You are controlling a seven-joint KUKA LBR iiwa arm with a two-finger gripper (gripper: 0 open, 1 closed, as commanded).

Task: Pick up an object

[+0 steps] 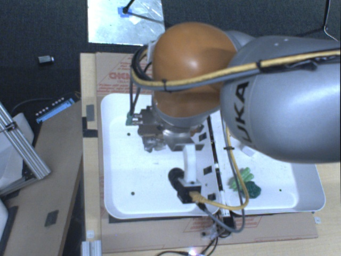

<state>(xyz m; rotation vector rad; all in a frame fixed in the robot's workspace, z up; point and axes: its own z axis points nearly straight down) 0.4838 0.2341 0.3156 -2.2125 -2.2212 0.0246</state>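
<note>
Overhead camera, table scene: my grey arm (pixel 287 105) reaches in from the right. Its orange band (pixel 192 71) bulges over the rear of the left bin (pixel 120 159), one of two shallow white bins set side by side. A yellow cable (pixel 202 79) crosses the band and runs along the arm.

My end effector (pixel 159 135) hangs above the left bin's white floor, toward that bin's rear half. The wrist hides its tip, so I cannot tell whether it stands wide or narrow.

The object to pick, a crumpled green thing (pixel 248 184), lies just past the left bin's right wall. It sits in the right bin (pixel 298 193), near that bin's front wall and well apart from my end effector.

A cardboard sheet (pixel 114 76) with red print lies under the left bin and juts out behind it. Farther behind the left bin, a shiny foil sheet (pixel 122 15) rests on dark flooring, and a small dark block (pixel 46 60) sits off to the rear left.

Left of the left bin, on the tan table (pixel 56 164), a blue-edged black strip (pixel 53 108) and an aluminium rail (pixel 24 148) lie at a slant.
</note>
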